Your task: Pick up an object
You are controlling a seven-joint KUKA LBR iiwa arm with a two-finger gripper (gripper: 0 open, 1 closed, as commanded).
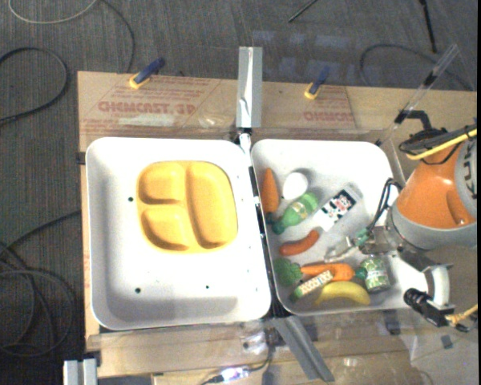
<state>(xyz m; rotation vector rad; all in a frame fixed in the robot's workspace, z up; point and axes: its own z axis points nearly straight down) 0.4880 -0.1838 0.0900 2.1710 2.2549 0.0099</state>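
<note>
While the claw (359,243) hangs low over the right bin (382,157), you cannot tell its state; next, settle on one toy.

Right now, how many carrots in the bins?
2. One carrot along the right bin's left wall; another carrot near its front, above the banana. The arm may hide more.
</note>
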